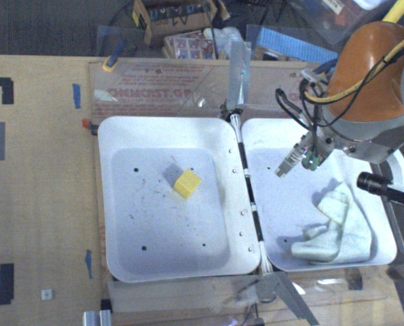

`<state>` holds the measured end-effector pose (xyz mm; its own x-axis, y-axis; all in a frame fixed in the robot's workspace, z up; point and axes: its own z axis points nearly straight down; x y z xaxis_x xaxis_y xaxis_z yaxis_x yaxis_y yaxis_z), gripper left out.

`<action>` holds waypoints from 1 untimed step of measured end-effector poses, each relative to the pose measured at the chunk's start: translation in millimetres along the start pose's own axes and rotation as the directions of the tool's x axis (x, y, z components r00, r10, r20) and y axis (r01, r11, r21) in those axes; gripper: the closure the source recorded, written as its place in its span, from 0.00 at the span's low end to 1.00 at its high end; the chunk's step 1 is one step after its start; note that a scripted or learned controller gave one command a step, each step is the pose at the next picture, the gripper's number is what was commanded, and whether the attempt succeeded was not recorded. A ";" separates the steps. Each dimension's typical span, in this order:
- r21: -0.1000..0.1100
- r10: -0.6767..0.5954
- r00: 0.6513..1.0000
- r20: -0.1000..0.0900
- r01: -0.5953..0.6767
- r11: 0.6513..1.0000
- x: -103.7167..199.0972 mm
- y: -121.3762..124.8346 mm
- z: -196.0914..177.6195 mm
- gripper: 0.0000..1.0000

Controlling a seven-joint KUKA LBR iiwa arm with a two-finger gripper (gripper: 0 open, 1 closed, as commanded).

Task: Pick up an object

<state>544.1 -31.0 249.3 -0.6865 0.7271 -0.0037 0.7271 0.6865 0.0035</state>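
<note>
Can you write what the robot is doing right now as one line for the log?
arm: over right bin | gripper: holds nothing | yellow block: left bin | white cloth: right bin

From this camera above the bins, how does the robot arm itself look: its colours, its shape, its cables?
The arm is bulky and rounded, grey, with a broad orange band above the wrist. Yellow and black cables loop loosely along its left side. The end effector is a slim, metallic, tapering piece, with a small green part beside its base. A short black cylinder sticks out under the arm.
</note>
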 end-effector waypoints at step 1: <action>0.001 0.124 0.992 -0.001 -0.124 0.992 27.1 30.6 -37.3 1.00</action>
<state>547.5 9.8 286.6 -0.5914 0.8064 -0.0027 0.8064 0.5914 0.0032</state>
